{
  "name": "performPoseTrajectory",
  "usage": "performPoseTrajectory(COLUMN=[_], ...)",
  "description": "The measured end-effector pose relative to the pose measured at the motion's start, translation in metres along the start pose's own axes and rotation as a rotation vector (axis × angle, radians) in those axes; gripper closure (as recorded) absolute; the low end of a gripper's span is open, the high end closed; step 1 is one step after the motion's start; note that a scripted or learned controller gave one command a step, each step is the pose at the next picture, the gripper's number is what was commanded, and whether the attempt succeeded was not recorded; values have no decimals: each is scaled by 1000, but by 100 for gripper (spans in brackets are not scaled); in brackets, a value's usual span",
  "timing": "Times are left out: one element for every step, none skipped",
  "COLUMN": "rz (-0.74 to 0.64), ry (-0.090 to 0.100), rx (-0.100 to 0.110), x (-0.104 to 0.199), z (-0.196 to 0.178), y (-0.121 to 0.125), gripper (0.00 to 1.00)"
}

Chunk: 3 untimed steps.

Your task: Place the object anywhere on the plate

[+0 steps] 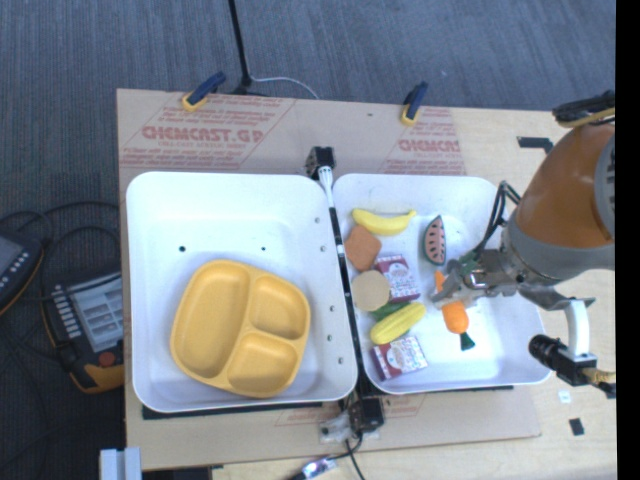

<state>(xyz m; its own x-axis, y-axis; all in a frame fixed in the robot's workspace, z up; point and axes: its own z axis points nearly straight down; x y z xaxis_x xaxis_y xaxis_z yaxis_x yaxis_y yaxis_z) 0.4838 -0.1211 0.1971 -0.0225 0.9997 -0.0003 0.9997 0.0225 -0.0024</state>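
A yellow plate (pixel 240 326) with three compartments lies in the left bin (pixel 160 208). The right bin (pixel 520 353) holds toy food: a banana (pixel 381 220), a watermelon slice (pixel 433 239), a brown piece (pixel 363 251), a tan round piece (pixel 370 291), a yellow-green corn cob (pixel 397 322), two small cartons (pixel 399 277) (pixel 400 356) and an orange carrot (pixel 457 319). My gripper (pixel 455 278) hangs low over the right bin's middle right, just above the carrot and below the watermelon slice. A small orange bit shows at its left side; I cannot tell whether anything is held.
The arm's orange and grey body (pixel 565 213) covers the right bin's far right side. A ridge (pixel 340 278) divides the two bins. Clamps and a cable stand at the board's back edge.
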Motion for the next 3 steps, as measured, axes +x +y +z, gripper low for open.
performPoseTrajectory(rz=[-43,-78,-74], ry=[2,0,-2], rx=[-1,3,1], x=[112,189,187], z=[-35,-26,-27], y=[4,19,19], gripper=[100,100,0])
